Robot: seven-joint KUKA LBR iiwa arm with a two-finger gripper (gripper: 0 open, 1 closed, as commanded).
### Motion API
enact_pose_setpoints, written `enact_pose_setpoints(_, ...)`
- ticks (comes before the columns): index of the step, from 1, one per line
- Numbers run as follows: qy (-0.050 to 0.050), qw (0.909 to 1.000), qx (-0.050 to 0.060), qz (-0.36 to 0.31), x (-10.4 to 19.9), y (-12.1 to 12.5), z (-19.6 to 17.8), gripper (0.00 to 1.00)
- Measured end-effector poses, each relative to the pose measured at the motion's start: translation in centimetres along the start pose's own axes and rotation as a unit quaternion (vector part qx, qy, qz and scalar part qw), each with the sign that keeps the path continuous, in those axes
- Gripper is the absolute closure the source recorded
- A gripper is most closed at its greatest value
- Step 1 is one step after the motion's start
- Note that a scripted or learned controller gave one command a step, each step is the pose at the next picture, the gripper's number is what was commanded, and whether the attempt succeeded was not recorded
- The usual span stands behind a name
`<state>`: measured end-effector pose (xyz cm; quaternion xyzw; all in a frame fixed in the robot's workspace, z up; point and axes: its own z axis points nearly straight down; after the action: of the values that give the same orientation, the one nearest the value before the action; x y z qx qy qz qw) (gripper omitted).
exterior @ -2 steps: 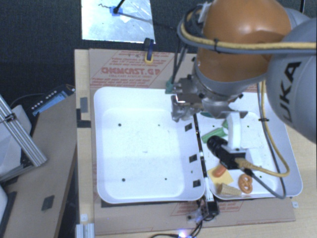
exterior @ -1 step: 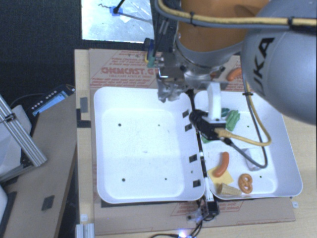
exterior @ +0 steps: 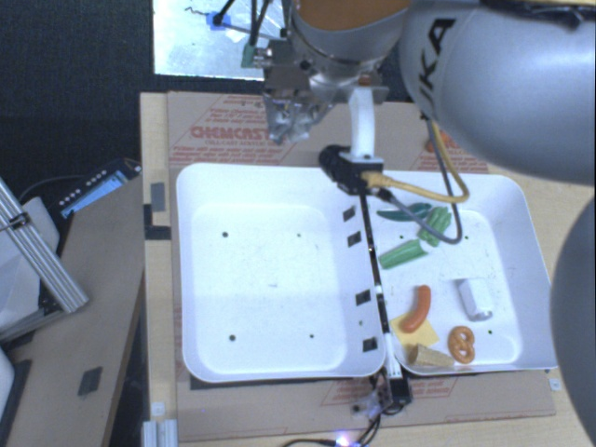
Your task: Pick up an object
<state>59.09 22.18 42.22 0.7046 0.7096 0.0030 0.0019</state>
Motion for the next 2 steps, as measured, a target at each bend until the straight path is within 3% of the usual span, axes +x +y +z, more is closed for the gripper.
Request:
enact_pose_setpoints(1,0.0,1.0,-0.001,0.001,1.2,7.6,-3.8,1.0)
enact_pose_setpoints(2,0.001,1.0,-0.002,0.0,1.2,7.8,-11.8,1.0)
